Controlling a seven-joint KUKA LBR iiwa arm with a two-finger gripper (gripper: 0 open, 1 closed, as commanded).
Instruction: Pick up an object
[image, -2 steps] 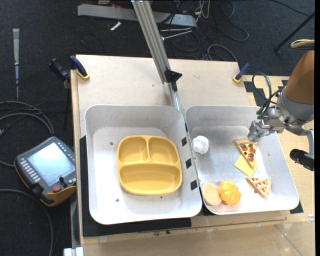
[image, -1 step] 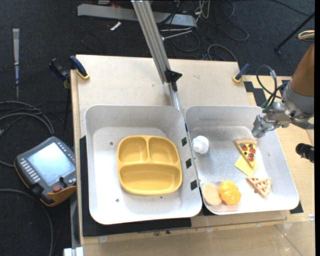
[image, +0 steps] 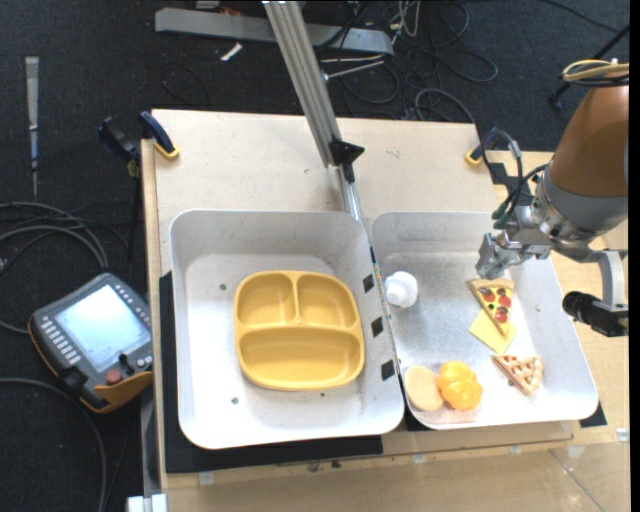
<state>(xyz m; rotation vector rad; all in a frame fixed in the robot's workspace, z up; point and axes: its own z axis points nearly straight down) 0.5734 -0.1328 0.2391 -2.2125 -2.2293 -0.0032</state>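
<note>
Gripper (image: 492, 258) hangs at about two o'clock in the right bin (image: 440, 245), just above the top edge of the pizza slice toy (image: 496, 300). Its fingers are small and dark against the bin floor, so I cannot tell how far apart they stand or whether they touch the slice; nothing shows between them. The arm (image: 590, 165) is cut off by the frame's right edge.

Going from the left: a teach pendant (image: 90, 340) lies on the dark floor at nine o'clock, its lower corner cut by cables. The left bin (image: 195, 250) carries a yellow divided plate (image: 298, 330) at its centre, three compartments showing. A slanting metal pole (image: 310, 85) comes down from twelve o'clock to the seam between the bins.

In the right bin, a small white cup-like object (image: 401, 289) sits at ten o'clock, too blurred to name. At six o'clock a pale round piece (image: 423, 388) touches an orange toy fruit (image: 460, 385). The pizza slice toy overlaps a yellow cheese wedge (image: 488, 330) below it. A waffle-like wedge (image: 519, 371) lies at five o'clock, near the rim.
</note>
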